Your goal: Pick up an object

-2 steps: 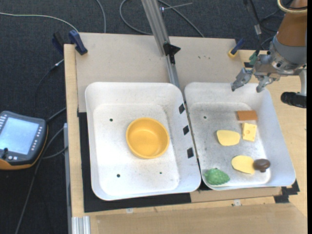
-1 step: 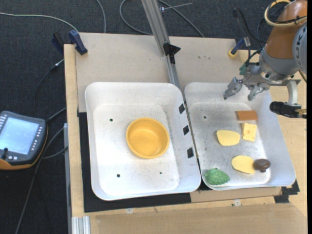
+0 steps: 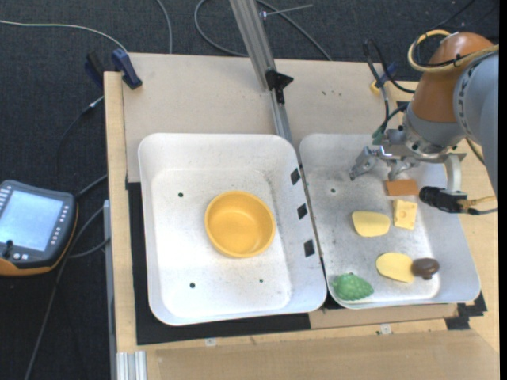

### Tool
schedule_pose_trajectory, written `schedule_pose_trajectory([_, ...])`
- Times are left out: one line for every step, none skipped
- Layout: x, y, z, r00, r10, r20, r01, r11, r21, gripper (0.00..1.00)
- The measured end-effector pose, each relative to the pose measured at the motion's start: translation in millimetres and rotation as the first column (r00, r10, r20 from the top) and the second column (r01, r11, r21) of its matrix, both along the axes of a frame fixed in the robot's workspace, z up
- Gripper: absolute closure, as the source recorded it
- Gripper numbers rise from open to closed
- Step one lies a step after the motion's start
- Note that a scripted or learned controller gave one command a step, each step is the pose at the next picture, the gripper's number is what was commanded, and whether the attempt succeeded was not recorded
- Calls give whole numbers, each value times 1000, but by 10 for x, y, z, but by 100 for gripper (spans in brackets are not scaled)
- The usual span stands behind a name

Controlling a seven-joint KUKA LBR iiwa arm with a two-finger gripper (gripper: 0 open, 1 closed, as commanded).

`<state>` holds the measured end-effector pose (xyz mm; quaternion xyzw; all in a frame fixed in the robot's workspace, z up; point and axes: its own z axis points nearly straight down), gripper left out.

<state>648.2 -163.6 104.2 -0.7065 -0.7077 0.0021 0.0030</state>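
The pick looks barely begun: nothing is lifted yet. Left to right, a teach pendant point(image 3: 32, 226) lies off the table point(image 3: 198, 85); the left bin point(image 3: 158, 157) holds a yellow bowl point(image 3: 239, 223). In the right bin point(image 3: 333, 153) lie a green lump point(image 3: 352, 286), two yellow pieces point(image 3: 371, 224), a cheese wedge point(image 3: 405, 213) and an orange block point(image 3: 401, 188). The gripper point(image 3: 379, 161) hangs just above that block, fingers spread, gripping nothing. Neighbours crowd close.

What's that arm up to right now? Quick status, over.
Gripper low over right bin, holding nothing visible. Orange block just beside it, cheese wedge beyond. Nothing blocking.
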Motion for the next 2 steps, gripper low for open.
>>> schedule_pose_trajectory([3, 9, -102, 1000, 0, 6, 0, 1000, -1, 0])
schedule_pose_trajectory([6, 12, -9, 1000, 1, 5, -1, 1000, -1, 100])
